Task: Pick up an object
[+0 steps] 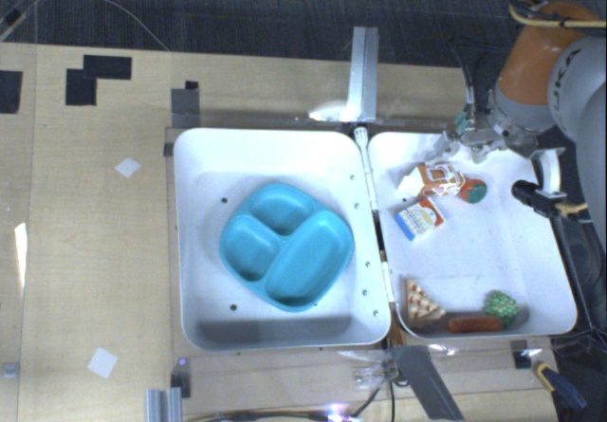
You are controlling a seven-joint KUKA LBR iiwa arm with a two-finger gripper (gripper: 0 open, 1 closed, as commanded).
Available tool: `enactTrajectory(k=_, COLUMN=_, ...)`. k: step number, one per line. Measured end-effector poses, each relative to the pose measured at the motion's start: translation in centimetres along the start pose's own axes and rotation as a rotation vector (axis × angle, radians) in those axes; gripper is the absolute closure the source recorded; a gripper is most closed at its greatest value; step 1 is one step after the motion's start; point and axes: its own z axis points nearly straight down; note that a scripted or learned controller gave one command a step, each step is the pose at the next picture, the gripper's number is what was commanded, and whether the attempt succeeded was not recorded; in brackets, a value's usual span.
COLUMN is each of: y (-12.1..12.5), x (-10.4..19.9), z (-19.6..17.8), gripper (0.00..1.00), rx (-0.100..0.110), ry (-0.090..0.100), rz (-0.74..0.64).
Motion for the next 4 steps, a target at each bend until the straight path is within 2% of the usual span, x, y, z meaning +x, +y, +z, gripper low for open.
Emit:
enactTrajectory(k=1, y=-2.9, x=-3.2, z=0.6, gripper=0.0, rx=-0.015, ry=-0.002, rz=0.003)
enactTrajectory(k=2, y=-4.3, x=-0.5, z=-1.0, gripper=0.0, rx=0.016, ry=0.007, rz=-0.181)
enactTrajectory(k=3, y=-4.0, x=-4.0, z=0.6, gripper=0.0, rx=-0.013, ry=0.0, rz=0.003)
enactTrajectory(k=4, y=-4.1, x=2.3, z=-0.1, gripper=0.0, rx=0.004, ry=0.003, rz=0.062)
